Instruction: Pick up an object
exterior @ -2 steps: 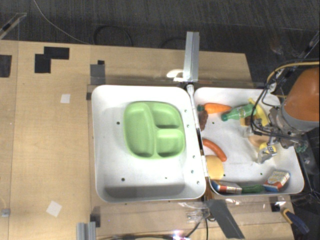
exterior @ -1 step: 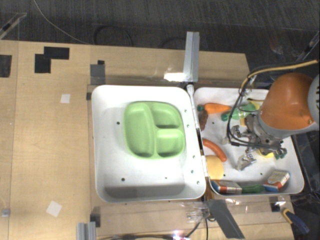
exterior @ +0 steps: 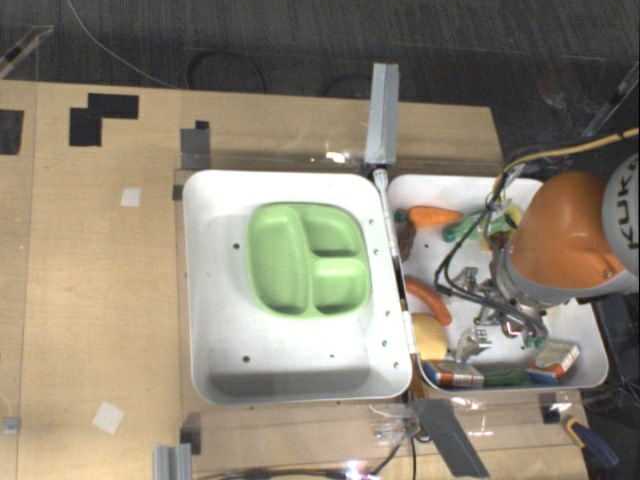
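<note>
- The grey arm with its orange band (exterior: 565, 230) reaches in from the right and hangs over the right-hand shallow white bin (exterior: 598, 353), its wrist pointed down into the clutter, which suggests it is working toward a pick there.
- The two-finger metal gripper (exterior: 478, 340) sits low in the near part of that bin, close to a pale yellow rounded object (exterior: 430, 338); I cannot tell how far apart its jaws stand, nor whether anything is caught between them.
- Candidates for the pick lie packed on the bin's left side: an orange carrot-shaped toy (exterior: 434, 216) at the far end, a red-orange curved piece (exterior: 428, 299) in the middle, and a small boxed item with red and blue print (exterior: 556, 360) against the near wall.
- Those things crowd the dividing wall and the near rim, so room for descending fingers looks tight; a grasp from above seems likelier to work than a sideways one.
- The left-hand shallow white bin (exterior: 215, 268) holds one light green compartment tray (exterior: 306, 259), set roughly at centre with open floor all round it.
- Cables (exterior: 470, 253) looping off the wrist hang over the right bin's far half and could brush objects.
</note>
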`<state>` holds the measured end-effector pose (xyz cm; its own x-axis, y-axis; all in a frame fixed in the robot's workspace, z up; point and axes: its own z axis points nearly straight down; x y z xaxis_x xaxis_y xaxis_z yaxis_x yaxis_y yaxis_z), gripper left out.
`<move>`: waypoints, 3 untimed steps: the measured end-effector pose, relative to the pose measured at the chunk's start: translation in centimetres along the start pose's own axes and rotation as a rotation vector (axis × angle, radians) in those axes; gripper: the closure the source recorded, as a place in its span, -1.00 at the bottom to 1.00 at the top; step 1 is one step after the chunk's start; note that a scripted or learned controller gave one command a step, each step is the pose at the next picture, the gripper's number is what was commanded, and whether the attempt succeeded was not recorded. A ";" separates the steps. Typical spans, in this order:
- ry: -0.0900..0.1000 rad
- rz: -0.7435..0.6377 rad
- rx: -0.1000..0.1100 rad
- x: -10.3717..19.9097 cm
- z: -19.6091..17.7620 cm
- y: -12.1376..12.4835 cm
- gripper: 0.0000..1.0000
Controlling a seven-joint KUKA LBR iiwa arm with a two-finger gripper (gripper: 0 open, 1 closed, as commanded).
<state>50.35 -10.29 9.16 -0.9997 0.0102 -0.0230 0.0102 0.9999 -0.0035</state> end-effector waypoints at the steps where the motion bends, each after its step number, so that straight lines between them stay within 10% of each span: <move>1: -0.019 -0.007 0.002 -0.6 -1.4 0.1 1.00; 2: 0.011 -0.196 -0.005 -7.7 -9.5 2.6 1.00; 3: 0.010 -0.370 -0.004 -12.7 -10.7 -2.0 1.00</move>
<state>62.80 -12.36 20.16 -0.9361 -0.3516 -0.0117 -0.3516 0.9361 -0.0056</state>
